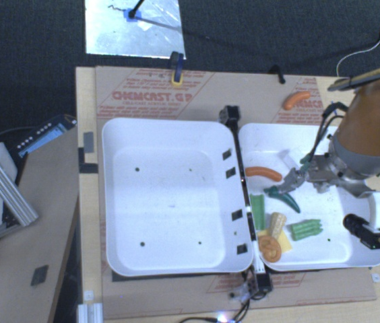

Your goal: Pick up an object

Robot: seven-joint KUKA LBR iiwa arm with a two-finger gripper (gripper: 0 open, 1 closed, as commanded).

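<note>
Two white bins side by side, left bin (170, 194) bare, right bin (311, 254) with toy foods, grey arm (372, 126) reaching in, gripper (296, 180) low over dark green pepper (286, 195), finger state not possible to tell, orange sausage (264, 173) just beside.

Red print on the brown protective sheet (151, 94) covering the surface appeared to read "CHEMCAST GP", repeated in fragments elsewhere along its edges.

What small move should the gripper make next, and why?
Probably lower a little onto the dark green pepper. The gripper hangs at that pepper's upper end in the right bin, with nothing seen between its fingers, and the orange sausage lies just to its left.
</note>
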